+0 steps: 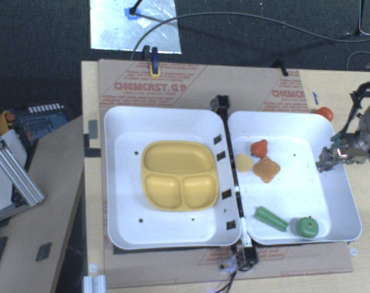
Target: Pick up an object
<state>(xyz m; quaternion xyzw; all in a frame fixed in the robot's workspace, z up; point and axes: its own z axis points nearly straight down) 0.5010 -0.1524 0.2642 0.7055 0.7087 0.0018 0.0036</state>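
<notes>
A yellow tray (176, 176) filled the left bin (121, 224). At three o'clock the gripper (329, 159) hung over the right bin's rim (350, 209), its state unclear. Cardboard (191, 84) covered the bench.

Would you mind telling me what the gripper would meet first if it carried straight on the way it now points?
The gripper points left over the right bin. The orange block probably lies first in that line, though the gripper's height above the bin is unclear.

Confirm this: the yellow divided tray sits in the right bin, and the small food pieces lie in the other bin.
Wrong on one point. The camera view shows the yellow divided tray in the left bin; the small food pieces lie in the other bin, the right bin.
</notes>
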